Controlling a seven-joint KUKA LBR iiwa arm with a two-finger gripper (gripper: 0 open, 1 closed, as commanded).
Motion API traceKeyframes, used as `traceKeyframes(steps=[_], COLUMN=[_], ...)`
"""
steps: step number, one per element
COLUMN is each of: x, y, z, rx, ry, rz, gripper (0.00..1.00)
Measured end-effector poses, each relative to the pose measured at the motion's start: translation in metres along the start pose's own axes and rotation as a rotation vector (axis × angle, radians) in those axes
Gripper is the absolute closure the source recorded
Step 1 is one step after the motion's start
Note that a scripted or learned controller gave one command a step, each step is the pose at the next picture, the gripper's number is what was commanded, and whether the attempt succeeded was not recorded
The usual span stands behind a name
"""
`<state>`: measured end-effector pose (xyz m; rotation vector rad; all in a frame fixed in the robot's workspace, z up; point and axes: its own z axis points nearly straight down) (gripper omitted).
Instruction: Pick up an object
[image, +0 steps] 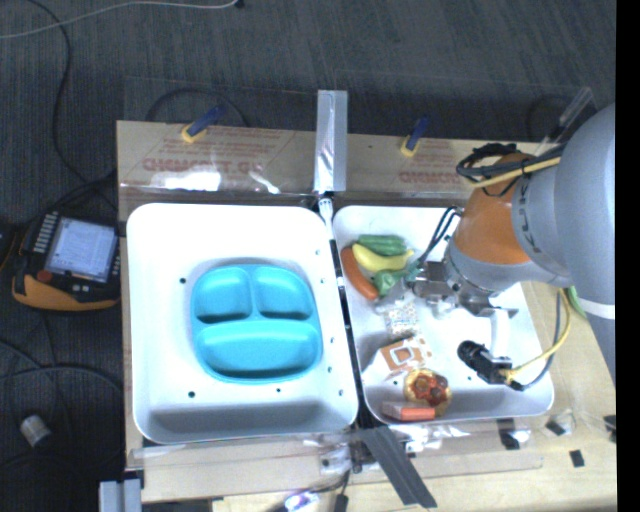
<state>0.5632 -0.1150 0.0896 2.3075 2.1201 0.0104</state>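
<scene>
Worktop (585, 400): two white bins side by side, sharing a raised divider down the middle.

Left bin (160, 300): holds one blue tray (258, 320) with three compartments, lying flat near the centre. Bare white floor runs all round it, widest along the left wall and the near edge.

Right bin (535, 395): crowded. A yellow banana (380, 260) and a green piece (380, 243) lie together near the far-left corner, touching; an orange piece (358, 273) lies just beside them against the divider. A speckled grey piece (402, 318) sits near the middle. Nearer the front, an orange-and-white square (405, 353), a red-yellow ball (428, 385) and a small red piece (415, 411) lie close together, the red piece against the near wall.

Arm (560, 215): enters from the right and covers the far-right part of the right bin. The orange band (490, 225) sits above the wrist. The hand (430, 283) is low in the bin, just right of the banana and above the speckled piece. Cannot tell whether it is open or closed, nor whether it grips anything. A black fitting (478, 358) with cable hangs below the wrist, over the bin's right half.

Open floor in the right bin is limited to a strip near the front-right corner.
</scene>
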Motion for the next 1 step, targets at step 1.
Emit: traceKeyframes(steps=[1], x=[0.0005], y=[0.0005], z=[-0.0098], rx=[0.0], ry=[0.002], rz=[0.0], gripper=[1.0])
